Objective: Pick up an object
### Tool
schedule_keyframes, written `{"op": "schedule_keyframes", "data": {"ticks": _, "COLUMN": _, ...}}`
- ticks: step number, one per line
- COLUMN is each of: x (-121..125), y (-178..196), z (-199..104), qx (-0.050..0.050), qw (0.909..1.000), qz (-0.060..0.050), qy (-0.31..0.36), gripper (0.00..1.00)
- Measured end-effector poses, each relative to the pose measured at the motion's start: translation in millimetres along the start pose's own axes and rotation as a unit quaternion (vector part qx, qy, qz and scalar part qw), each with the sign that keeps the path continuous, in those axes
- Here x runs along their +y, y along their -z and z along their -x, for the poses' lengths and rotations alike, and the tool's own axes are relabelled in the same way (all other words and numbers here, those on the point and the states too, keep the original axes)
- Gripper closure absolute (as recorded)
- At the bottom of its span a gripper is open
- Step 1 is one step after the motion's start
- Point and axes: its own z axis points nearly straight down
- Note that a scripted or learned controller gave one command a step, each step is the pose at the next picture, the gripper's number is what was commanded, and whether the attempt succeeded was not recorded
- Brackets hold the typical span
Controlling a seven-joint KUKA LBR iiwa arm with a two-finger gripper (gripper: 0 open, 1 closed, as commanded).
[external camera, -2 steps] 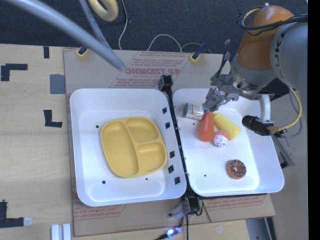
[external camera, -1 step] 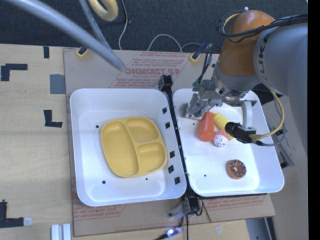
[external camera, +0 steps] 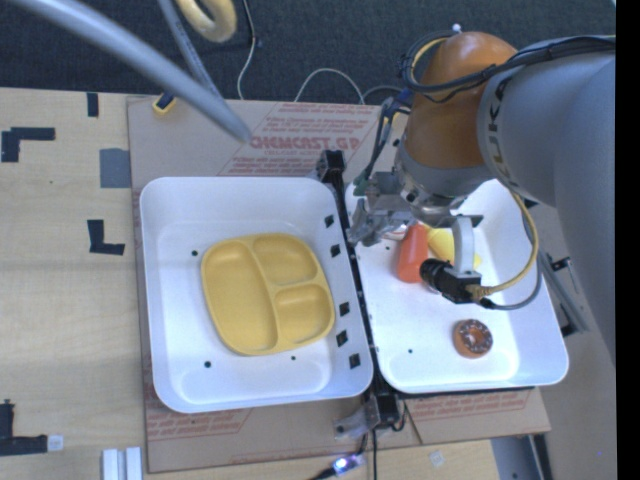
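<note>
My gripper (external camera: 372, 220) hangs low over the right bin (external camera: 520, 368), at its upper left corner next to the divider between the bins. Just right of it lies an orange-red object (external camera: 411, 254), and a yellow object (external camera: 443, 241) sits beside that, partly hidden by a white part on the wrist. A small brown frosted donut (external camera: 472, 338) rests near the right bin's front. In the left bin (external camera: 170, 368) lies a yellow divided plate (external camera: 268, 292). The arm's orange band (external camera: 455, 88) and grey body cover the back of the right bin.
A black cable and connector (external camera: 450, 278) droop from the wrist over the right bin's middle. Black clips (external camera: 345, 308) line the divider. Both bins rest on a cardboard sheet (external camera: 290, 133). A grey pole (external camera: 120, 38) crosses the upper left.
</note>
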Motion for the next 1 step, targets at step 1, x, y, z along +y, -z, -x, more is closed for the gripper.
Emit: {"op": "schedule_keyframes", "data": {"ticks": 1, "x": -23.8, "y": -6.1, "z": -45.4, "qx": 0.0, "qw": 1.0, "qz": 0.0, "qy": 0.0, "gripper": 1.0}}
